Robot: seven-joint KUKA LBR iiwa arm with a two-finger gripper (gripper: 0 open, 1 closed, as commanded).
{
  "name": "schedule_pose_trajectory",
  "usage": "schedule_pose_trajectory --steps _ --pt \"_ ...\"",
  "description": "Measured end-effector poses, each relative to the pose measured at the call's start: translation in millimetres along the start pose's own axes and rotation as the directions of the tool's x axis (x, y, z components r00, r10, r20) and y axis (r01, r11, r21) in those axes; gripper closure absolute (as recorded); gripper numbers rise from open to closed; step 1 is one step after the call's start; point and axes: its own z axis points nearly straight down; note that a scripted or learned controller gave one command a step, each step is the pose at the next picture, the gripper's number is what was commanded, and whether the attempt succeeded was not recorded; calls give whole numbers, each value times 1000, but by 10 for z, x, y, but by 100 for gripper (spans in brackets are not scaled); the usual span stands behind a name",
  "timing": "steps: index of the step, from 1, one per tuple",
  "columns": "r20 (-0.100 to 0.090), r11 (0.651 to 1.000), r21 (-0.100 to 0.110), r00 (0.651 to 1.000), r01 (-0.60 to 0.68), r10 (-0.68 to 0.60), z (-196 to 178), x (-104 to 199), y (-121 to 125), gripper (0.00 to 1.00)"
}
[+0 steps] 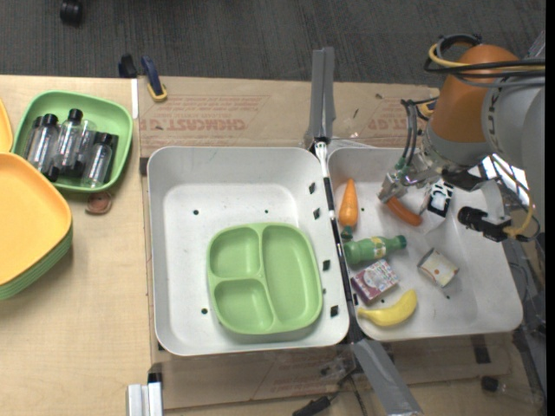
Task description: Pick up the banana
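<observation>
The yellow banana lies at the front of the right bin, near its left corner, curved side down. My gripper hangs over the back of the same bin, far from the banana and just above a small orange carrot-like piece. Nothing shows in its grasp.
Between gripper and banana lie a green bottle, a pink packet and a white block. A larger carrot rests by the bin's left wall. The left bin holds a green divided tray. Yellow plates and a bottle tray sit far left.
</observation>
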Motion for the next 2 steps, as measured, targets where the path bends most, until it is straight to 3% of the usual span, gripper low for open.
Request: schedule_pose_trajectory --steps 2 --pt "-7 998 -2 998 57 -57 -319 -902 -172 100"
